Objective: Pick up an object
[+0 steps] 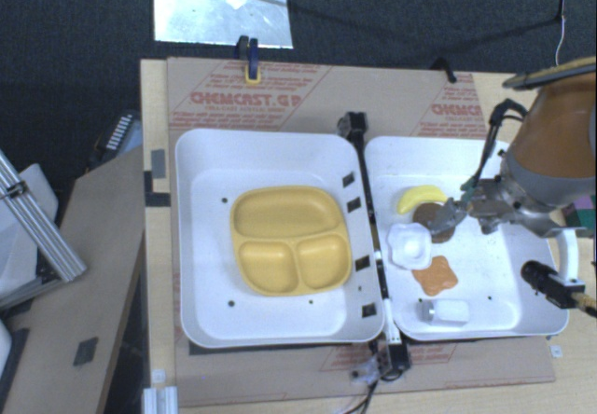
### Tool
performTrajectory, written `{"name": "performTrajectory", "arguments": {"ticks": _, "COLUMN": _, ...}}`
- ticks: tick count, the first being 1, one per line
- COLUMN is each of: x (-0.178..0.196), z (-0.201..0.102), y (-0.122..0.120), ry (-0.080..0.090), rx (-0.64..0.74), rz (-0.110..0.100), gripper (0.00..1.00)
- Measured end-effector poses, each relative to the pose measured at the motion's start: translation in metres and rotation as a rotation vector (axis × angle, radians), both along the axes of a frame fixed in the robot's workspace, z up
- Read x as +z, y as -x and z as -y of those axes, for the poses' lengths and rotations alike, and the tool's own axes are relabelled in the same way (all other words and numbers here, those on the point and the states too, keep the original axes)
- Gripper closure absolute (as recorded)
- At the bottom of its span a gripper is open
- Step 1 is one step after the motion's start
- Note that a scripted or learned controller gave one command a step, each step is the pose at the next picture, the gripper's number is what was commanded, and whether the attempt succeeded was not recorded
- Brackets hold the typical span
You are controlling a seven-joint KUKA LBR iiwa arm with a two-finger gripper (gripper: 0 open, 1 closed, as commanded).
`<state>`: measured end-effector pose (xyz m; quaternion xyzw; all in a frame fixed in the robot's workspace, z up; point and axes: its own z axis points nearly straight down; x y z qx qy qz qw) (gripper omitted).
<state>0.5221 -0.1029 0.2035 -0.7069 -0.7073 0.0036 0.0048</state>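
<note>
"CHEMCAST GP" in red on brown board (244, 97) (repeated at right).

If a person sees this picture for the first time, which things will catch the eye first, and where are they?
The eye goes first to the yellow divided tray, which lies alone in the middle of the left bin. Next comes the arm with its orange band at the right edge, its gripper low over the right bin. There a small cluster lies: a yellow banana, a white cup and an orange piece.
</note>
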Motion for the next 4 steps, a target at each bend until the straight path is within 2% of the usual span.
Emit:
{"name": "performTrajectory", "arguments": {"ticks": 1, "x": 0.006, "z": 0.0, "y": -0.003, "ry": 0.002, "rx": 0.002, "rz": 0.013, "gripper": 0.0}}
{"name": "performTrajectory", "arguments": {"ticks": 3, "x": -0.093, "z": 0.015, "y": 0.002, "ry": 0.001, "rx": 0.0, "rz": 0.01, "gripper": 0.0}}
{"name": "performTrajectory", "arguments": {"ticks": 4, "x": -0.118, "z": 0.015, "y": 0.0, "ry": 0.0, "rx": 0.0, "rz": 0.015, "gripper": 0.0}}
